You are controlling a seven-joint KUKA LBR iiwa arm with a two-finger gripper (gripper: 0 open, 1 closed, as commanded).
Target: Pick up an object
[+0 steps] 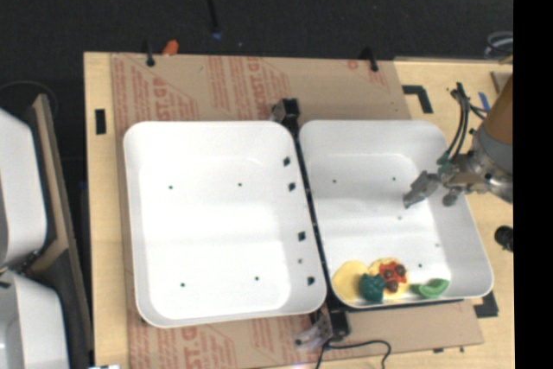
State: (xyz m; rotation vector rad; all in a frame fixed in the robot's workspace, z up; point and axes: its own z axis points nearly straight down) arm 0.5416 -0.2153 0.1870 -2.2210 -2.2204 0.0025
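Toy cluster [386,280] front of right bin [363,143], shapes blurred; pincer [432,189] apart, holding nothing.

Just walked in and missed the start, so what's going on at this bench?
A grey robot arm reaches in from the right, its gripper over the right-hand shallow white bin. It holds nothing. A small cluster of toys, yellow, teal, red and green, lies at that bin's near edge. The left-hand white bin sits beside it.
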